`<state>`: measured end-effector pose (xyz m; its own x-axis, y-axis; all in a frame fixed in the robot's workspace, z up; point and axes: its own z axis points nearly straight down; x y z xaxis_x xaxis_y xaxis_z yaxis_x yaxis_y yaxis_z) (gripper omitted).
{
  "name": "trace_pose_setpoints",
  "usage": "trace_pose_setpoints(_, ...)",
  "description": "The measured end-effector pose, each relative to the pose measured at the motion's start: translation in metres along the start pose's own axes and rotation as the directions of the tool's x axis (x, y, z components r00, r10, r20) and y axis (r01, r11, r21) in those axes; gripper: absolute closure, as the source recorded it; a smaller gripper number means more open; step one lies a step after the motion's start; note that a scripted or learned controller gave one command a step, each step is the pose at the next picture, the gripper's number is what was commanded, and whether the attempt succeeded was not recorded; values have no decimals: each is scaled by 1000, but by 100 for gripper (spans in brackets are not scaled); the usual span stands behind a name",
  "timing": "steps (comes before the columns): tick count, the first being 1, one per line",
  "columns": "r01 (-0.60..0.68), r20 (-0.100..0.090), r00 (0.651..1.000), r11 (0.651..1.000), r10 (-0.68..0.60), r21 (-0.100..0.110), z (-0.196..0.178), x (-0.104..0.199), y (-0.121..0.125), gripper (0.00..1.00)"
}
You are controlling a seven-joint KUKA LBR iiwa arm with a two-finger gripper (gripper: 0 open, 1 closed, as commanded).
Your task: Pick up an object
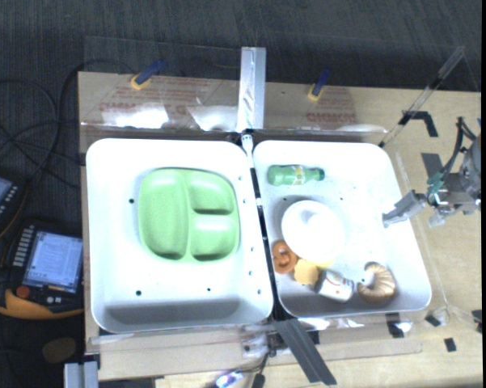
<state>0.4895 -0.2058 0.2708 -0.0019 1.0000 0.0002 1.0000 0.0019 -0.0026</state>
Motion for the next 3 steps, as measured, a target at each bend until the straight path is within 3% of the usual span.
trace_pose_setpoints(1, -65, -1, 998, 998, 65, 2, 151, 79, -6, 0)
trace_pose_setpoints(2, 271, 5, 963, 963, -271, -9, 182, 87, -3, 0)
trace_pose_setpoints(3, 394, 18, 919, 919, -393, -12, 181, 98, -1, 0)
